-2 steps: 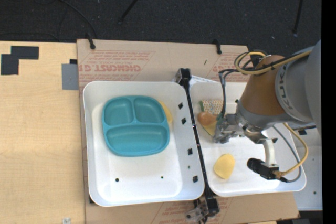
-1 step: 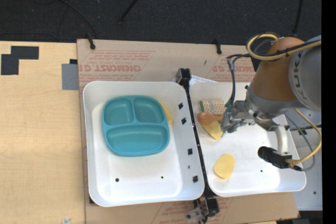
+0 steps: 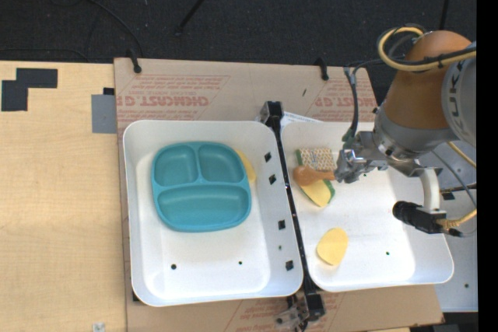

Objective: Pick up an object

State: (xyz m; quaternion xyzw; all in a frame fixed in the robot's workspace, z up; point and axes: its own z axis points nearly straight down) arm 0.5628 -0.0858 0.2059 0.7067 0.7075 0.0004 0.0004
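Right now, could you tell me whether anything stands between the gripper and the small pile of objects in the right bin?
Nothing visible does. The gripper sits right beside the pile in the right bin. The yellow piece lies apart, nearer the front.
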